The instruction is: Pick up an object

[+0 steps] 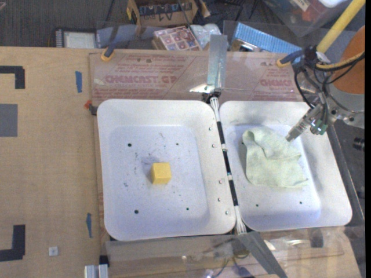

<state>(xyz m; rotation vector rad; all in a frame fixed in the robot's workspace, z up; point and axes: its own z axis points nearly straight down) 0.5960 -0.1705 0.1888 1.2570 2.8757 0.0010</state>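
Two white bins are sitting side by side on the desk (46, 172), sharing a middle seam. Left bin (116, 120): one small yellow cube (162, 173) is lying near the centre, a touch toward 5 o'clock, standing clear of every wall. Some dark specks are dotting the floor around it.

Right bin (330, 213): a pale green cloth (271, 161) is lying crumpled, spreading from centre toward 10 o'clock, with its upper left corner near the seam side.

Arm is reaching in from 3 o'clock, orange band showing at the frame edge. Claw (291, 135) is pointing down toward 8 o'clock, with its tip sitting at the cloth's 1 o'clock edge, either touching or just above it — can't tell which from this angle. Fingers are reading as one thin grey stick, so I can't tell whether it's open or closed. Nothing is visibly sitting between the fingers. Cables are looping off the wrist toward 12 o'clock.

Beyond the bins at 12 o'clock, a clear sheet with red lettering (151, 77) is lying flat, held by orange clamps. A metal bracket (217, 62) is standing above the seam. Blue tape bits are marking the desk at 9 o'clock.
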